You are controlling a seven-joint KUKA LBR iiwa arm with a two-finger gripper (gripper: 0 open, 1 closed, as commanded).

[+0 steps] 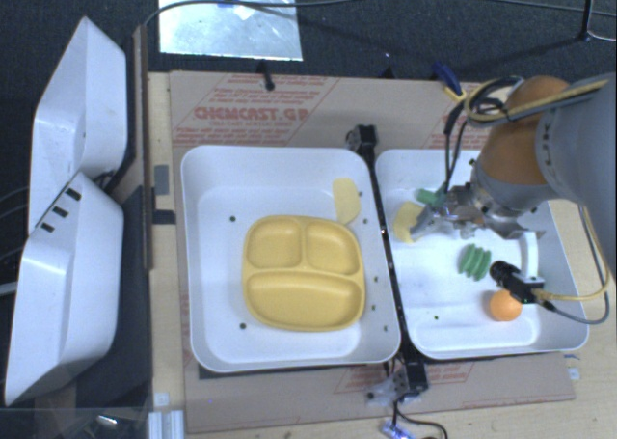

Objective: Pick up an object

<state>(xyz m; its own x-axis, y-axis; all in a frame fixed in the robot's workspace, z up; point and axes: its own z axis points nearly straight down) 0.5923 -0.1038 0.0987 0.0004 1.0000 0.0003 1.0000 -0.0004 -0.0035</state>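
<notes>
Yellow divided plate [305,271] fills the left bin [207,234], while the gripper [424,222] reaches into the right bin [453,331] beside a green piece [473,260]; I cannot tell its state.

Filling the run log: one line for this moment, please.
gripper: over right bin, by yellow piece | green piece, orange ball: loose | tray: left bin

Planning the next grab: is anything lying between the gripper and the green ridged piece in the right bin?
Nothing visible. The gripper hangs over the right bin, near a yellow piece; the green ridged piece lies apart, with bare bin floor between.
</notes>
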